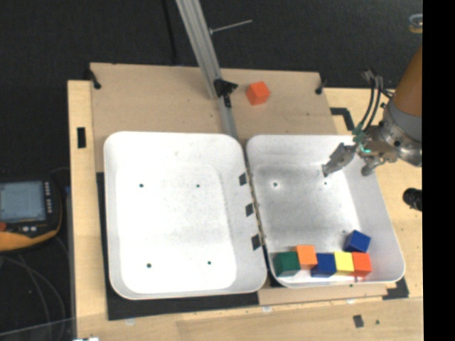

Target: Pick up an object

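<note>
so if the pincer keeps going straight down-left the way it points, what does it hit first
Probably the bare floor of the right bin; the pincer points there, and the blocks sit well off that line, though depth is unclear.

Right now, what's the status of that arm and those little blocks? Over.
Gripper over right bin's far side, holding nothing. Blocks clustered at its near edge: green, orange, blue, yellow. Stray orange cube outside the bins. Path clear.

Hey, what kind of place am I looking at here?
Probably a robotics lab test bench: a robot arm reaches over two white bins, with small colored blocks as pick targets and cables on the dark floor.
</note>
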Controlling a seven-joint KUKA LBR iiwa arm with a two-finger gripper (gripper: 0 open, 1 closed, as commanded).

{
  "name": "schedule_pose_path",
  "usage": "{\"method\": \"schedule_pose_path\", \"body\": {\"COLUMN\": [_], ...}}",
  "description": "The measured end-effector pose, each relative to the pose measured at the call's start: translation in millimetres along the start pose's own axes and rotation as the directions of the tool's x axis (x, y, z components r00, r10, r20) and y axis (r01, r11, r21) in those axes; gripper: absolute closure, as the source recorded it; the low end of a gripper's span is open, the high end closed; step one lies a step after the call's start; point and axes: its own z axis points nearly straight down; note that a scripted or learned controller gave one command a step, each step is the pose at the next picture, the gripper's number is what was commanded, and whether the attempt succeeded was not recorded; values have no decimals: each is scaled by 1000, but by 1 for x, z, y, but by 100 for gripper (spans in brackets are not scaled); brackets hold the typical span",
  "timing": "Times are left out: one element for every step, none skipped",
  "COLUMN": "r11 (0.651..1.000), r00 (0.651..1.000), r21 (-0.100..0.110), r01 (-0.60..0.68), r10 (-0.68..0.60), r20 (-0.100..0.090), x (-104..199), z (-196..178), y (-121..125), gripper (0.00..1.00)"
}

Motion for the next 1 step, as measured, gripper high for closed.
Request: {"method": "schedule_pose_path", "body": {"r11": [1000], "r00": [1000], "r21": [7], "r01": [-5], "r10": [5], "r20": [1], "x": [-29], "z": [158], "y": [19], "gripper": [0]}}
